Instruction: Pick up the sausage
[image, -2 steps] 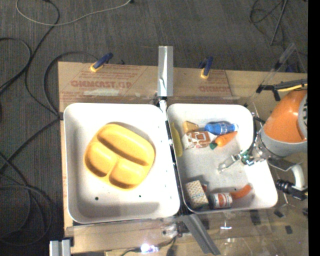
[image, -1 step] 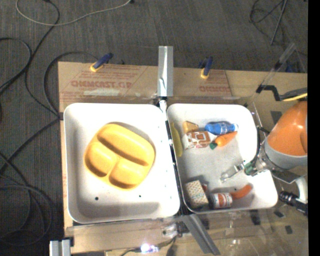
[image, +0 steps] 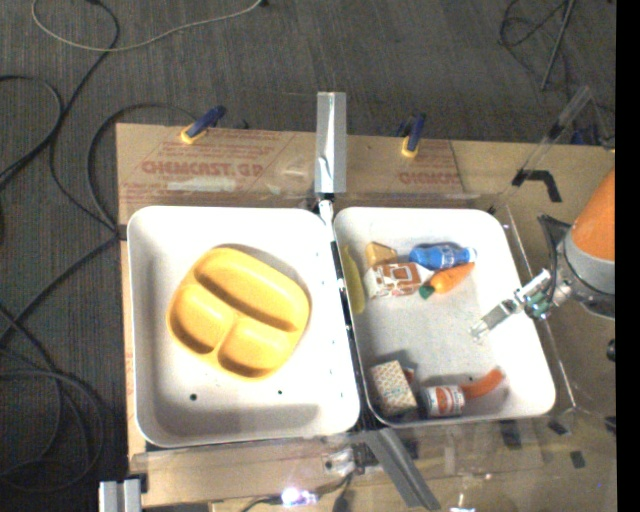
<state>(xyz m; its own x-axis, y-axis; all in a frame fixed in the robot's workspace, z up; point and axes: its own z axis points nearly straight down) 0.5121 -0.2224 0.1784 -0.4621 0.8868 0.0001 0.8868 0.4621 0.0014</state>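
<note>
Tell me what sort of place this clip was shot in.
Probably a robotics lab: two white bins sit on a clamped board, cables trail over dark carpet, and the gripper hangs above toy food, including the sausage.

Glossy yellow plastic tray (image: 240, 312) lies in a smooth, matt white bin (image: 150, 400) on brown cardboard (image: 230, 165).

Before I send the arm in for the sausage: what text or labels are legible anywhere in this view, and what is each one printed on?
"CHEMCAST GP": red print on the brown sheet behind the left bin.
More red print on that sheet, behind the right bin: too blurred to read.
Carton in the right bin: printed front, too small to read.
Can by the sausage: label unreadable.
Blue bottle: label unreadable.
</note>
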